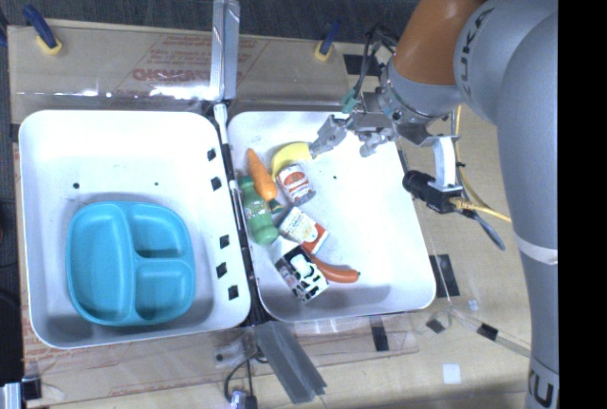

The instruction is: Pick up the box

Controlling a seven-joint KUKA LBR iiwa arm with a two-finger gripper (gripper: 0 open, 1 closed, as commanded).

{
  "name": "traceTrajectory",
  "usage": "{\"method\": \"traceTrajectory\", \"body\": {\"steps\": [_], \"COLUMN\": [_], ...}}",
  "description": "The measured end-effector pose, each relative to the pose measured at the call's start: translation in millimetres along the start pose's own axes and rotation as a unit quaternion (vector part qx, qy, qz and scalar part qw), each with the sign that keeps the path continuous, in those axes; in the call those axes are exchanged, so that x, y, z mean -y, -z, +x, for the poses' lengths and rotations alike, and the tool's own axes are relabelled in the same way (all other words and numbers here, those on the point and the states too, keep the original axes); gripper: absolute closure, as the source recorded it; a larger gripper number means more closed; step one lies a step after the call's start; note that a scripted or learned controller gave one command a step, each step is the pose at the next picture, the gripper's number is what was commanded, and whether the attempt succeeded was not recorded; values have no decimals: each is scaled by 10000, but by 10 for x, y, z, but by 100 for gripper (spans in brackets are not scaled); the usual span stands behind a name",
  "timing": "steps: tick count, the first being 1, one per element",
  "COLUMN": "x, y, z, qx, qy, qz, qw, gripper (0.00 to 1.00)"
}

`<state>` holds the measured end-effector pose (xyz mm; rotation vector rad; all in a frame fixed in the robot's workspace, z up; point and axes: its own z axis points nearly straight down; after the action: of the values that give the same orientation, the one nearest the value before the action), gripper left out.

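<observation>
R white bin [398,236]: small black-and-white carton box [303,273], yellow banana [291,154], orange carrot [262,174]. L bin [47,141]: blue compartment tray [133,262]. Fingers [327,135] spread apart, holding nothing.

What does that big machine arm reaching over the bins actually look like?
The arm is thick, rounded and grey, with a glossy orange band above the wrist and faint lettering on its shell. Its small metal gripper has two fingers, with thin cables around it.
</observation>
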<state>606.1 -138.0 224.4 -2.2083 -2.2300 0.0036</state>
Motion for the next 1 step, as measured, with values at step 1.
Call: {"method": "traceTrajectory", "body": {"steps": [1], "x": [354], "y": [-1123], "z": [80], "qx": [-1], "qy": [-474], "qz": [6], "qw": [9989], "gripper": [0]}}
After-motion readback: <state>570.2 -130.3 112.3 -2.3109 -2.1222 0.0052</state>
